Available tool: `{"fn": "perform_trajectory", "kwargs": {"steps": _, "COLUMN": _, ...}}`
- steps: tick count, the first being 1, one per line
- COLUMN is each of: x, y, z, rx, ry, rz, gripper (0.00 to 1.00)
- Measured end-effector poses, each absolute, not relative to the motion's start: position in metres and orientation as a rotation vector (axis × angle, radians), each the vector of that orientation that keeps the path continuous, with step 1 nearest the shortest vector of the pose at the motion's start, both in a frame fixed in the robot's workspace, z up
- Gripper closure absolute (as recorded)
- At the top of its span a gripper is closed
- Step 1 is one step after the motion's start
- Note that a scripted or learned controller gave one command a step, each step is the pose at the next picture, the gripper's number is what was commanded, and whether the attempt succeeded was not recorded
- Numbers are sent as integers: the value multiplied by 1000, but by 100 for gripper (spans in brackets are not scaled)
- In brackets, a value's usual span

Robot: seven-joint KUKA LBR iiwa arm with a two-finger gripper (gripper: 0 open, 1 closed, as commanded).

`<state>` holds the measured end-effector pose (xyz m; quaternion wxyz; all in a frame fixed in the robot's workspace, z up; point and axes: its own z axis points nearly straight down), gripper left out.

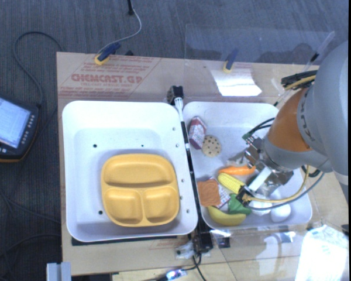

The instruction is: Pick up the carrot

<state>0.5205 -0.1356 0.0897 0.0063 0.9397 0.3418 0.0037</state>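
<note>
Short orange toy carrot [238,171] lying on its side in the right-hand shallow white bin [245,113], toward its right half, wedged into a cluster of play food: yellow corn cob with green husk [231,184] just below and touching, yellow banana-like piece [225,216] lower still, flat orange-brown square slice [208,192] to the left. Tan speckled cookie [210,146] and red-and-white packet [196,131] set apart toward the bin's upper left. Gripper [262,174] lowered at the carrot's right end, apparently placed for a grasp. Fingers: spread not discernible, contact with carrot not confirmed. Yellow three-compartment plastic tray [140,188] resting in the left bin [82,119]. Both bins on the brown bench [105,78].
</note>
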Motion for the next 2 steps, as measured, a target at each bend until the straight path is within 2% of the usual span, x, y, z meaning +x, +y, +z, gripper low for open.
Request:
{"fn": "perform_trajectory", "kwargs": {"steps": 1, "x": 494, "y": -96, "z": 90, "rx": 3086, "ry": 539, "rz": 15, "gripper": 0}}
{"fn": "perform_trajectory", "kwargs": {"steps": 2, "x": 493, "y": -98, "z": 100, "rx": 3089, "ry": 539, "rz": 8, "gripper": 100}}
